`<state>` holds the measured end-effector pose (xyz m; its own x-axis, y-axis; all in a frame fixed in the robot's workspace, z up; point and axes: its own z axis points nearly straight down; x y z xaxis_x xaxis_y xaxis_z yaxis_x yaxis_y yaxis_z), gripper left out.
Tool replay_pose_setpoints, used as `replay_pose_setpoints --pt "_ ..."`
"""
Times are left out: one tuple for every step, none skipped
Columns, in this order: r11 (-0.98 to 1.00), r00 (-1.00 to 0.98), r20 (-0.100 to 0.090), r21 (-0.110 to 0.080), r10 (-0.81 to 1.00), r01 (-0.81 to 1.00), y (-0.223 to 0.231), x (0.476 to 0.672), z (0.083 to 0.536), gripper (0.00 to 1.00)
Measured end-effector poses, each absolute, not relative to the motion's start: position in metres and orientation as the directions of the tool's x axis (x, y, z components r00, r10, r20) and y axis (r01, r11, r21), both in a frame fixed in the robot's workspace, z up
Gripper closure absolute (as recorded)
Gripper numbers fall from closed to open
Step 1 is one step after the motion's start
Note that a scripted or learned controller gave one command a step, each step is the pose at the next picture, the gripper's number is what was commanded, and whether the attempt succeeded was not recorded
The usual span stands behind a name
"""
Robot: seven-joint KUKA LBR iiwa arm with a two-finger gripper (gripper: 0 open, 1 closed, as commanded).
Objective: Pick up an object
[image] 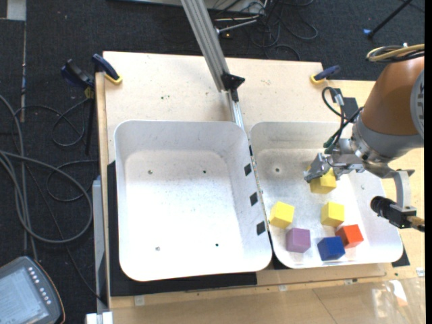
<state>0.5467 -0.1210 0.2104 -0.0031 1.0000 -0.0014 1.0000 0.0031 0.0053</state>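
Note:
My gripper [321,176] hangs over the middle of the right bin [287,132], reaching in from the right. A yellow block [325,185] sits between its fingertips, its top edge tucked under the grey fingers, and the gripper is shut on it. Lower in the same bin lie two more yellow blocks [282,214] [332,213], a purple block [298,239], a blue block [331,248] and an orange block [350,235].
The left bin [135,140] stands beside the right one, their walls meeting at the centre. A slanted metal pole [206,32] comes down to the bins' back junction. Clamps [106,69] [324,75] grip the bench's far corners.

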Motion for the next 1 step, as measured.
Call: replay_pose_setpoints --pt "0.003 -0.003 -0.002 0.004 1.0 1.0 -0.121 0.5481 0.2368 1.0"
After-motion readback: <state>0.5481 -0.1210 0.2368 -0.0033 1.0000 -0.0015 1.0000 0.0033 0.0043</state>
